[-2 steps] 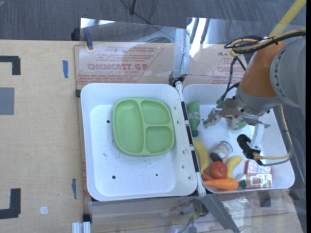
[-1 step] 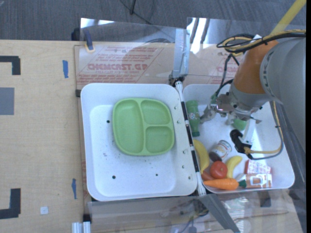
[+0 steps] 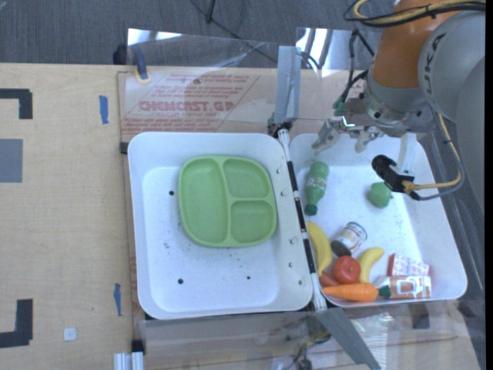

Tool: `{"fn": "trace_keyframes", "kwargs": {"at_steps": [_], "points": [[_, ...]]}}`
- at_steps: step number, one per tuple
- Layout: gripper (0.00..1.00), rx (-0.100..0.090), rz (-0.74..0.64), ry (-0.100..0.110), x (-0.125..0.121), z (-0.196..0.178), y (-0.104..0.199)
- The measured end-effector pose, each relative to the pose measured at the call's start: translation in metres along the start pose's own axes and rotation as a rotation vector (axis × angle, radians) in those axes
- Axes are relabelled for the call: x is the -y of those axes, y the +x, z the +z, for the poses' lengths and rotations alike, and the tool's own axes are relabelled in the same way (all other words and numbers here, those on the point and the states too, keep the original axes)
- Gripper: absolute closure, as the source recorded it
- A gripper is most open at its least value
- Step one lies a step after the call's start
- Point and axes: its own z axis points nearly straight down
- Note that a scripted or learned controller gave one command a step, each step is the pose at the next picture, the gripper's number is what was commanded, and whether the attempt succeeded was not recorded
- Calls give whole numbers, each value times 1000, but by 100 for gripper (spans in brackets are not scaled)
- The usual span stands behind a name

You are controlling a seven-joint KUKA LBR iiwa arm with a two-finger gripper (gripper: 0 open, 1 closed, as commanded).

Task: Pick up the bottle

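The bottle (image 3: 314, 185) is green with a pale label, and it lies on its side on the floor of the right bin (image 3: 439, 230), close to that bin's left wall, its cap end toward the near side. My end effector (image 3: 344, 136) hangs just beyond the bottle's far end and a little to the right of it, over the bin's far rim; its two fingers are spread apart with nothing between them, and they do not touch the bottle. Above it sits my grey wrist and the orange band (image 3: 408, 29), with black cables looping off to the right of the bottle.

Right of the bottle, well apart from it, a small green round thing (image 3: 379, 194) rests on the bin floor. Nearer than the bottle, a banana (image 3: 318, 243) lies along the same left wall, just past the cap. Beside that are a small can (image 3: 350, 237), a tomato (image 3: 347, 269), a second banana (image 3: 372, 259), a carrot (image 3: 356, 291) and a red and white carton (image 3: 406, 276), all bunched in the near part of the bin.

Left of the bottle, across the wall between the two bins, the left bin (image 3: 154, 237) holds a green divided plate (image 3: 228, 200). Both bins stand on the wooden bench (image 3: 62, 206).
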Motion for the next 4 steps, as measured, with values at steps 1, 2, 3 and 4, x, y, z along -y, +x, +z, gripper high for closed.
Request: {"fn": "trace_keyframes", "kwargs": {"at_steps": [1,2,3,4], "points": [[0,-2,-81,4,23,-5,38],[0,-1,-165,2,68,89,-27],[0,0,104,-4,40,97,-40],[0,5,-180,18,3,98,-37]]}}
